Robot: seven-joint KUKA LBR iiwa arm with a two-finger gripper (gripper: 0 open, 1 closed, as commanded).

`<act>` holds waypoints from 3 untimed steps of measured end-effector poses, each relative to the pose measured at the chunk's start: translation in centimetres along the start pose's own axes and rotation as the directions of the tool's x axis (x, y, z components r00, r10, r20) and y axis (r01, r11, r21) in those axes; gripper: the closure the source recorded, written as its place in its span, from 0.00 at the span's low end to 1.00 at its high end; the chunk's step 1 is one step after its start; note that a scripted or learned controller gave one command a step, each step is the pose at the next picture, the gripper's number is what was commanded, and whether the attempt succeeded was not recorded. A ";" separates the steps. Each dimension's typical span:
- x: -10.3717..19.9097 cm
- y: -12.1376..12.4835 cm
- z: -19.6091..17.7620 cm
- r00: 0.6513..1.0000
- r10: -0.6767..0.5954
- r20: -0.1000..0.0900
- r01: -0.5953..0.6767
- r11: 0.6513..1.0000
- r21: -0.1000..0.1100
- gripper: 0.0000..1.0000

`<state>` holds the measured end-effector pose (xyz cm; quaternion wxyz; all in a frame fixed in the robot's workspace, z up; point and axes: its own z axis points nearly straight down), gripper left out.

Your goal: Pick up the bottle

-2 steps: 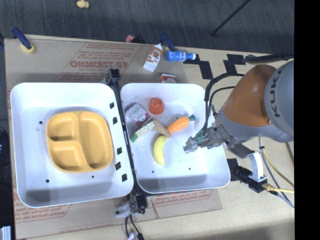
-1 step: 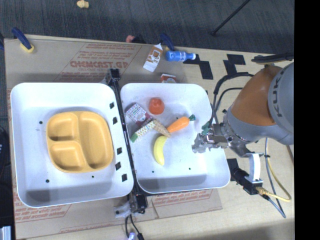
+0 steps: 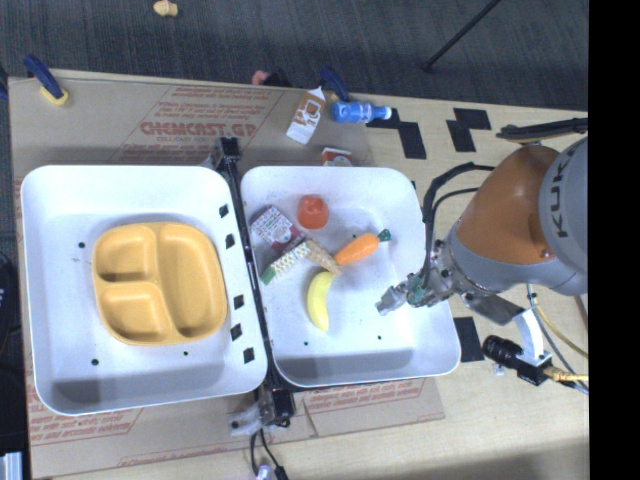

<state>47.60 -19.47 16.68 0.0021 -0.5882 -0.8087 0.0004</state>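
Bottle [image 3: 357, 113] blue plastic, lying on cardboard beyond bins | fingers [image 3: 392, 301] state unclear, over right bin [image 3: 400, 353]

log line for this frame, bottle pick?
task: pick bottle | gripper: low over right bin, right side, holding nothing visible | bottle: on bench behind right bin, untouched | nearest item: banana | left bin: yellow tray

The bench [image 3: 470, 408] bears two white bins side by side on brown cardboard [image 3: 190, 118]: the left bin [image 3: 50, 268] and the right bin [image 3: 400, 348]. Behind the right bin, a blue bottle [image 3: 355, 112] lies on its side beside a small carton [image 3: 307, 115].
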 end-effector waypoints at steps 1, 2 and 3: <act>-1.6 -0.3 -1.9 0.967 0.253 0.002 -0.253 0.967 -0.002 1.00; 3.8 1.2 -1.7 0.976 0.220 0.000 -0.220 0.976 0.000 1.00; -0.9 -0.3 -2.6 0.927 0.374 0.001 -0.374 0.927 -0.002 1.00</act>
